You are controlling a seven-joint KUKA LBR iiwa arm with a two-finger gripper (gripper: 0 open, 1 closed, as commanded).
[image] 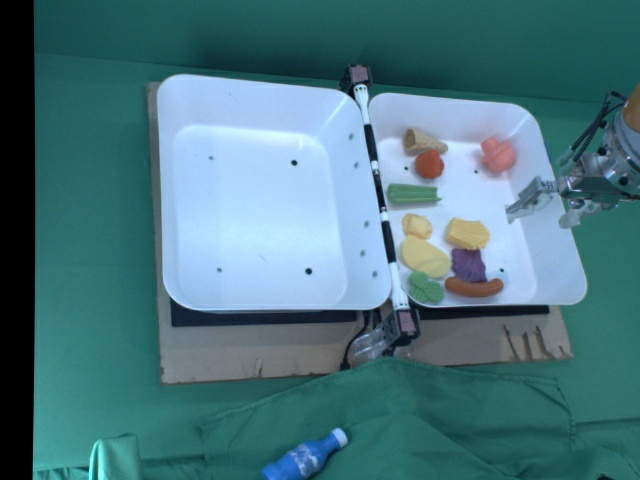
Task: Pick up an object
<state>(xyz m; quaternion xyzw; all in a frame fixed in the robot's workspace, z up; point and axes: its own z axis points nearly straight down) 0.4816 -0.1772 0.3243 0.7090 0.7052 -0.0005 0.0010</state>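
Two shallow white bins sit side by side on the green bench, the left bin [262,193] bare and the right bin [545,153] scattered with toy food. Along its far side lie a tan cone-shaped piece [424,141], a red round piece [430,164] just beside it, and a pink piece [497,154] well apart toward the right wall. A green pod-like piece [413,194] lies near the divider. Nearer the front sit a small yellow piece [417,226], a ridged yellow piece [467,234], a larger pale yellow piece [425,257], a purple piece [468,264], a green leafy piece [425,288] and an orange sausage-shaped piece [474,287], the last few close together. The gripper [545,200] hangs over the right bin's right wall, above bare floor and apart from every piece; its fingers look spread, with nothing between them. A blue bottle [304,456] lies on the green cloth in front of the bench.
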